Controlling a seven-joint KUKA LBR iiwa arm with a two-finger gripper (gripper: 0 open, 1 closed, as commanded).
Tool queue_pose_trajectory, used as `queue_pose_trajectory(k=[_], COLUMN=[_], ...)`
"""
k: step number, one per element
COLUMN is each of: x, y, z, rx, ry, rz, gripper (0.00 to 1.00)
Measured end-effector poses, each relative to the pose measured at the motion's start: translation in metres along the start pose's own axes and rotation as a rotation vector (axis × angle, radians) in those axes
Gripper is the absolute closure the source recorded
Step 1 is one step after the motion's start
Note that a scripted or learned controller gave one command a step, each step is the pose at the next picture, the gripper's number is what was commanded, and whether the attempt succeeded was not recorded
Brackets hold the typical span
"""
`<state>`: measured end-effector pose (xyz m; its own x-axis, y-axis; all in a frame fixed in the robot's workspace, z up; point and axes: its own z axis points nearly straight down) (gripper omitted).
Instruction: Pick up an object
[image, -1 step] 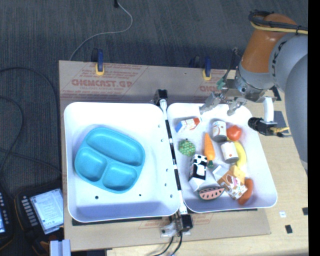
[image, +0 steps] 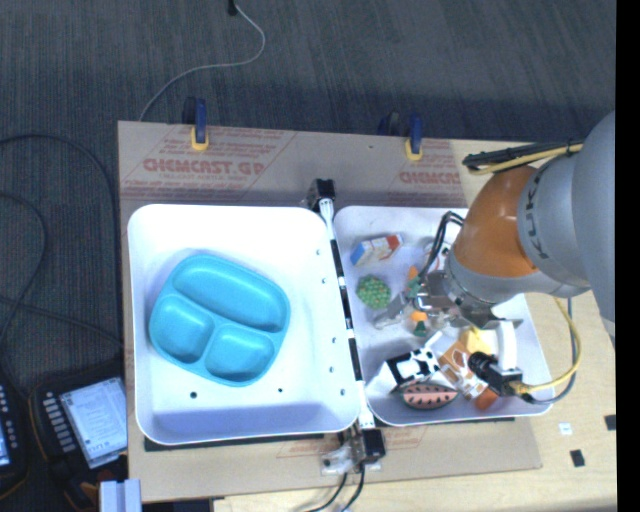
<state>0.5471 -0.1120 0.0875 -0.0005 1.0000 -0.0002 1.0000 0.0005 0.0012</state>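
1. Reaching down into the right bin (image: 350, 300), the gripper (image: 425, 305) sits low among the clutter near the bin's middle; I cannot tell its state, since the wrist above hides the working end.
2. Nothing is visibly carried, so I judge the pick as not yet done: the arm is at the descent or grasp stage, with the lift left to do.
3. Just beside the gripper on its left lie a pale small item (image: 388, 318) and, a little further up, a green bumpy ball (image: 373, 291); either could be the target, though I cannot say which.
4. Below the gripper sit a black-and-white patterned piece (image: 418, 364) and a dark red oval object (image: 428, 396), touching or nearly touching each other near the bin's front edge.
5. An orange-and-white box (image: 375, 248) rests near the bin's far-left corner, apart from the gripper.
6. Further out, the left bin (image: 150, 400) holds a blue divided tray (image: 220, 318), well apart from the arm and uninvolved for now.
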Motion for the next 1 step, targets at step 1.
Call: queue_pose_trajectory(k=[1], x=[-0.0009], y=[0.0021], z=[-0.0112], rx=[-0.007], ry=[-0.002], rz=[0.001], gripper=[1.0])
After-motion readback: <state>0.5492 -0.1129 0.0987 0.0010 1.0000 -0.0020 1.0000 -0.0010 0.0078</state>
